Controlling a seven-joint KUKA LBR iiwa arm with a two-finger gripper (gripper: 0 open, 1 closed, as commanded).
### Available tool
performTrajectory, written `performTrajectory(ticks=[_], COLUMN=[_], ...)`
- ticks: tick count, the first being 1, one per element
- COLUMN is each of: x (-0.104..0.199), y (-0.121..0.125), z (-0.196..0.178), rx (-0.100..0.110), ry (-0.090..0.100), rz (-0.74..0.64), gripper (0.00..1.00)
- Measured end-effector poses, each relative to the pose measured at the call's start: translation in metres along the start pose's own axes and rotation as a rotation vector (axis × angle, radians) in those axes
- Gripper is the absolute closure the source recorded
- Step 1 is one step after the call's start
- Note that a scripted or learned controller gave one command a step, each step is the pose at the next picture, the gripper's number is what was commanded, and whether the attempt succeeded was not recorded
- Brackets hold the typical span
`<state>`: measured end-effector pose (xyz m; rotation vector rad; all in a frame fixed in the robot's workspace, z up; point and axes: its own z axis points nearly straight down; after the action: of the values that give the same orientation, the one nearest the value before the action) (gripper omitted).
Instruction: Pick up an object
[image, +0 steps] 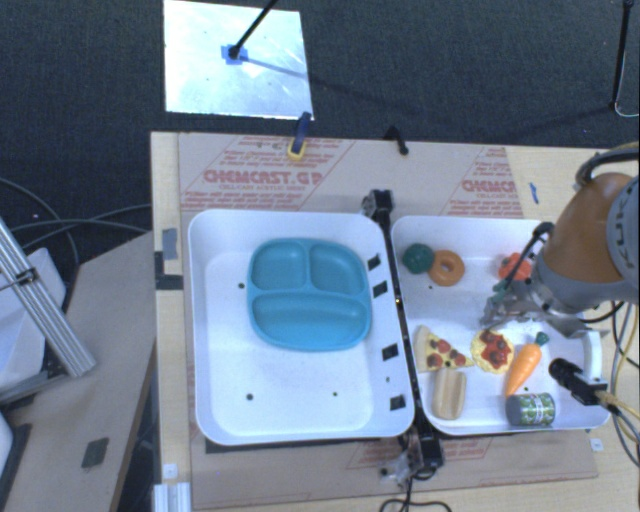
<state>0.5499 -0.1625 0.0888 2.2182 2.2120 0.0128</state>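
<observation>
The arm (590, 245) reaches in over the right bin (470, 228) on the table (430, 165), and its jaws (503, 308) hang low near that bin's middle; whether they are released or clenched cannot be told. Taking the jaws as landmark: a round red-topped toy (492, 350) lies just below them, apart from the tips. An orange carrot (522, 367) sits below and to the right, a pizza slice (441, 351) below and to the left, a green can (530, 409) farther below. A donut (446, 267) and a dark green ball (418, 258) lie up and to the left. The blue divided plate (308, 294) rests in the left bin (225, 330), well apart.
</observation>
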Motion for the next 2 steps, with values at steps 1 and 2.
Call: performTrajectory(ticks=[1,2], x=[-0.014,-0.039], y=[0.005,-0.003], z=[-0.004,-0.005], rx=[0.009,0.009], ry=[-0.001,-0.001], rz=[-0.003,-0.002], gripper=[1.00,1.00])
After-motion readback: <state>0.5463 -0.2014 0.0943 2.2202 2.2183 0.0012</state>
